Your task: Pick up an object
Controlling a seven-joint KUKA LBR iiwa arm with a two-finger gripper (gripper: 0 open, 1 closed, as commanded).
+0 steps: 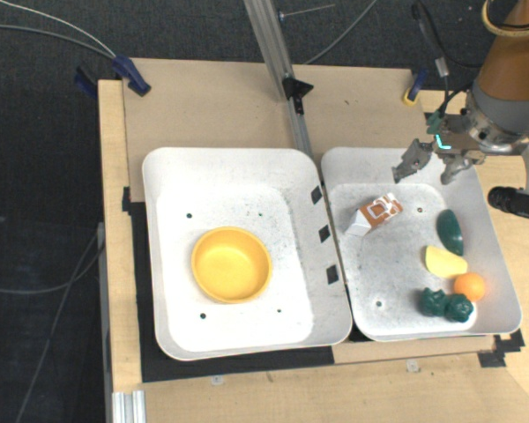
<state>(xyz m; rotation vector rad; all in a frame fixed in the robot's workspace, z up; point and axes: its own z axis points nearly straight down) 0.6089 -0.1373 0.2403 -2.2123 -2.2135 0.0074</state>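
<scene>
Hovering over the right shallow white plastic bin (508,300), two-finger grey gripper (431,167) spread wide, gripping nothing. Lying just below: small orange-and-white carton (378,212). Approaching stage, seemingly; next calling for lowering astride and closing.

You have 2 white bins: left bin (167,236), right bin (370,320) | left bin: 1 yellow bowl (231,263) | right bin: 1 orange-and-white carton (376,213), 1 dark green oval piece (450,230), 1 yellow piece (444,261), 1 orange ball (469,286), 1 lumpy green piece (446,305) | right bin total: 5
</scene>
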